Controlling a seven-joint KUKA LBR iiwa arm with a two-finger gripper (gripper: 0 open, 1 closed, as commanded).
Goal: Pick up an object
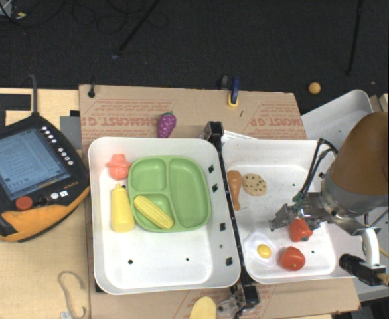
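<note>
Your gripper (295, 219) is down in the right bin (274, 168), right at a small red pepper (300, 230), but you cannot tell whether it has any hold on it, so treat the pick as unfinished: the lift is still to come. A tomato (292, 258) and a fried egg (264, 250) lie just beside, leaving little room. The left bin (155, 271) holds a green tray (181, 191) bearing corn (153, 212).

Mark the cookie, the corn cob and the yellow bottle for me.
cookie (254, 185), camera view, centre of its face
corn cob (154, 212), camera view, middle of the cob
yellow bottle (121, 211), camera view, middle of its body
</note>
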